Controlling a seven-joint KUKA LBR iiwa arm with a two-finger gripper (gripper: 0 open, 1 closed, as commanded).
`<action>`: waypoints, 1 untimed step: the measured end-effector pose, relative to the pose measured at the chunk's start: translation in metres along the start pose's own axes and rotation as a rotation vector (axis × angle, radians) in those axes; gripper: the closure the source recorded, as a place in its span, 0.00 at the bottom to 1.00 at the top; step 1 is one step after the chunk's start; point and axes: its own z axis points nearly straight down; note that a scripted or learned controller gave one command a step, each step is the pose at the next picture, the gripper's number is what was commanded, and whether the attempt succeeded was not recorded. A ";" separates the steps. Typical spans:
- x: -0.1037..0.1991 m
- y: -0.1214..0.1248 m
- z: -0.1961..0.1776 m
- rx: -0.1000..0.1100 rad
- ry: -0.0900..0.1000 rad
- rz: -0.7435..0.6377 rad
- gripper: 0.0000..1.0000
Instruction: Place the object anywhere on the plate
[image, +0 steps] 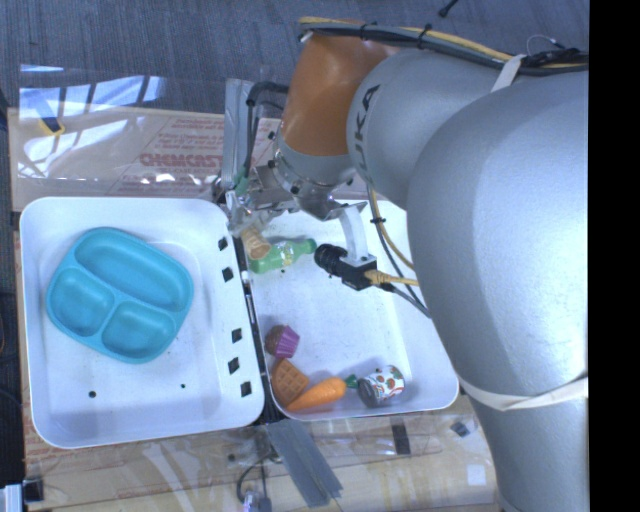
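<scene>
two white bins sit side by side on the bench. the left bin (60, 400) holds a blue plate (120, 293) with three sections. the plate lies in the upper left part of that bin, and nothing is on it.

the right bin (425, 372) holds the toys. a green bottle (278, 254) lies on its side near the top left corner of that bin, close to the wall between the bins. a small tan thing (255, 243) touches its left end; what it is cannot be told. lower down, a purple cupcake (283, 341) sits by the left wall. under it is a brown waffle piece (289, 379), and an orange carrot (318, 394) lies right beside that. a small can (381, 386) with red and green marks lies just right of the carrot, near the bottom edge.

the big grey arm (500, 220) comes in from the right and covers much of the right bin. its orange band (325, 95) is near the top. the gripper (240, 205) hangs low just above the green bottle, at the top left corner of the right bin. the view does not show well enough if the gripper is wide or closed, and nothing can be seen held in it.
</scene>
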 end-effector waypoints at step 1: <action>0.079 -0.023 0.063 0.003 -0.001 -0.082 1.00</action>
